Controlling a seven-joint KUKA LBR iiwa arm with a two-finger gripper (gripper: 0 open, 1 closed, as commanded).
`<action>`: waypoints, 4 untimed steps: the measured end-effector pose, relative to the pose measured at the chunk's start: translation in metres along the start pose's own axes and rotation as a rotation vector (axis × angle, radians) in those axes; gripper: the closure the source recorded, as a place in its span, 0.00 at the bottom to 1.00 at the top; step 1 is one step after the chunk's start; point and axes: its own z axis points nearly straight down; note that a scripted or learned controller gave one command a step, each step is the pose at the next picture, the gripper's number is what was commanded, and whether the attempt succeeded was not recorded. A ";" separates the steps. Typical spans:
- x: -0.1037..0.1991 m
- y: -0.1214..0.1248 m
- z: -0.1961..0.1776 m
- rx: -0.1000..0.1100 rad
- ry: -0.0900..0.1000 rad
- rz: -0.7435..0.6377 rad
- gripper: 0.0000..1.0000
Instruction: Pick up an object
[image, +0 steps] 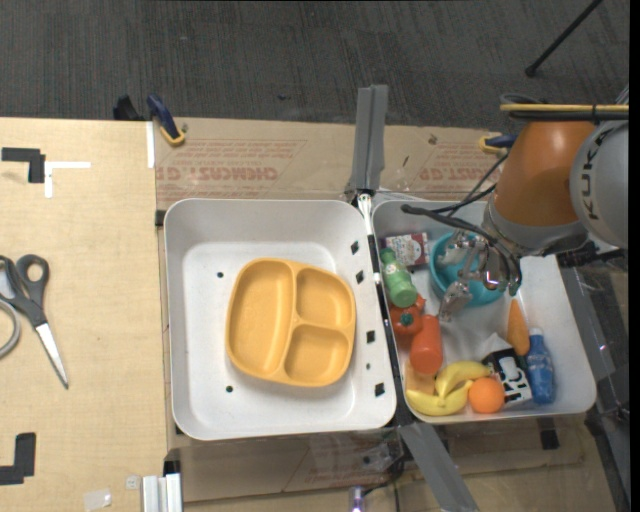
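Under the claw (470, 275), touching it; teal bowl (447, 258).

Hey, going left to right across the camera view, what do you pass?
Scissors → yellow divided plate in the left bin → green bottle → gripper over the teal bowl → blue bottle.

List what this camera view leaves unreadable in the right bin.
- Gripper: too small and cluttered to tell its state.
- Teal bowl: mostly covered by the gripper.
- Small packet: print too small to read.
- Black-and-white item: partly hidden behind the orange.
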 end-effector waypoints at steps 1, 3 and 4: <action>0.084 -0.040 0.000 0.001 0.000 -0.004 0.00; -0.028 -0.074 -0.002 0.001 -0.006 0.171 0.00; 0.057 -0.072 0.000 0.001 -0.001 0.277 0.00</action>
